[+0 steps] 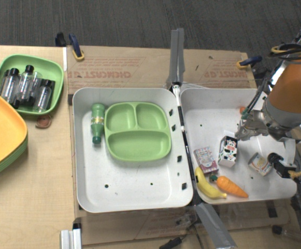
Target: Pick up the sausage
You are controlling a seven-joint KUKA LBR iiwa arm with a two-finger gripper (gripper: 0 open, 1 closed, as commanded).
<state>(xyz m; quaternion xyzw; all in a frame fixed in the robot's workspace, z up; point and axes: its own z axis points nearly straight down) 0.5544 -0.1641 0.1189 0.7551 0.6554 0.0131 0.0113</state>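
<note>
Sausage (pixel 242 109) is my best reading of a small reddish-orange bit at the back of the right bin (pixel 212 104), just beside the arm (pixel 290 90). Most of it is hidden, so I cannot tell for sure what it is.

The arm reaches in from the right, over the right bin's far side. Its fingers (pixel 243 130) hang above the bin floor, just right of a cow-patterned carton (pixel 228 151) and near its top. They are dark and seen end-on, so I cannot tell how far apart they stand. Nothing can be seen between them.

A pink carton (pixel 205 160) lies just left of the cow-patterned one, touching or nearly touching it. At the bin's front edge a banana (pixel 209 185) and a carrot (pixel 232 187) lie side by side, the carrot to the right. A small can (pixel 260 164) lies on its side further right, below the arm.

The left bin (pixel 129 191) holds a green divided plate (pixel 138 131). A green bottle (pixel 97 122) lies just beside the plate's left edge.

On the table (pixel 31 206) to the left sit a green tray (pixel 52 69) of dark-capped bottles (pixel 26 87) and a stack of yellow plates (pixel 2 134).
</note>
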